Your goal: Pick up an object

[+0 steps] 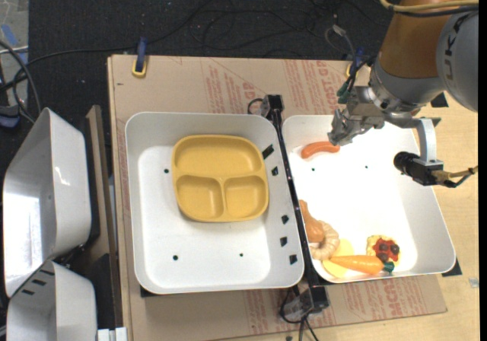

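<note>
My gripper (340,134) hangs low over the back left part of the right bin (411,210), its tip right beside the right end of an orange-red sausage (319,150) lying on the bin floor. Nothing shows between the fingers. At the bin's front sit a tan croissant-like pastry (319,231), an orange carrot (358,262) and a small pizza-like toy with red toppings (383,247). The grey arm with its orange band (426,12) comes in from the upper right.
The left bin (152,256) holds a yellow three-compartment plate (221,177). A black divider with clips (285,180) runs between the bins. Another white bin (42,187) leans at the far left. Cables lie behind the bench.
</note>
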Controlling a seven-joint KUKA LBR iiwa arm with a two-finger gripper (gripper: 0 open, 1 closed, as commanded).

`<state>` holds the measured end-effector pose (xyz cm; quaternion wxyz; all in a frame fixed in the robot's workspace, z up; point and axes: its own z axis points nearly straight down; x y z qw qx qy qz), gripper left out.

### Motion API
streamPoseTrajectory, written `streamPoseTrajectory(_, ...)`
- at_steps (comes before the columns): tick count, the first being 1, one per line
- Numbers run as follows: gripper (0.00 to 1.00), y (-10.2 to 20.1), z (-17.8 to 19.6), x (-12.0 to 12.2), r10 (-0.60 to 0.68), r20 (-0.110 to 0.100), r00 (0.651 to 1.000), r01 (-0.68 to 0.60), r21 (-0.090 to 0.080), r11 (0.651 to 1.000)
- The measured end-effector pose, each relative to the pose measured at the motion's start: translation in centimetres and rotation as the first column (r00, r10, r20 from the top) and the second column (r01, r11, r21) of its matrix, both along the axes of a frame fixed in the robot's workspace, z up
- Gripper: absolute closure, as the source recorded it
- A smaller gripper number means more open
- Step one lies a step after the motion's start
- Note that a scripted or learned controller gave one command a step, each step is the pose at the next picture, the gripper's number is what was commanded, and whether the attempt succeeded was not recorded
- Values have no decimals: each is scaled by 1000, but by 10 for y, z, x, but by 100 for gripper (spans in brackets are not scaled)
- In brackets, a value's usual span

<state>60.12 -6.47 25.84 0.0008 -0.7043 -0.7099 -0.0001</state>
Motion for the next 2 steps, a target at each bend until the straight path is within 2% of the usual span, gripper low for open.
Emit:
streamPoseTrajectory(1, 100, 59, -8, 2, 1, -1, 1000, -1, 1, 1000)
streamPoseTrajectory(2, 100, 110, -3, 17, 1, 4, 1000, -1, 0, 1000)
